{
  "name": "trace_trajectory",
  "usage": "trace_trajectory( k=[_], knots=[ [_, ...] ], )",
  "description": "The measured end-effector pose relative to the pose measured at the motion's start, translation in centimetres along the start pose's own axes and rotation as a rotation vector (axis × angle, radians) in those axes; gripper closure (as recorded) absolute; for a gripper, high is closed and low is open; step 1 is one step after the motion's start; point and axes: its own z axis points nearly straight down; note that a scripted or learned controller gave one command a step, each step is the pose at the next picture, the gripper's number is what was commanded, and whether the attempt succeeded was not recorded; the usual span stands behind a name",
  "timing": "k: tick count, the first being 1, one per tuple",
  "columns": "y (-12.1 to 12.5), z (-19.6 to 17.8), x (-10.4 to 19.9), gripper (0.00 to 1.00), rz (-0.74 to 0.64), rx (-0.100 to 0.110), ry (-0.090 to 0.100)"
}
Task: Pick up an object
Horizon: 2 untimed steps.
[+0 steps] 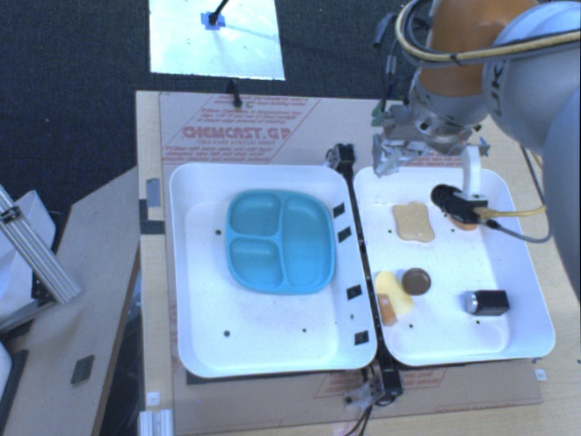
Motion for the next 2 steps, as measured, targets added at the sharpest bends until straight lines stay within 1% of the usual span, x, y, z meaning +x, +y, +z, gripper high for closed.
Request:
trace_trajectory(
  k=[1,2],
  knots=[
    [-0.3,0.8,4.5,1.0,-0.002,0.001,0.001],
    [0.2,3.1,9.7,1.0,-0.001,0.001,0.001]
  ],
)
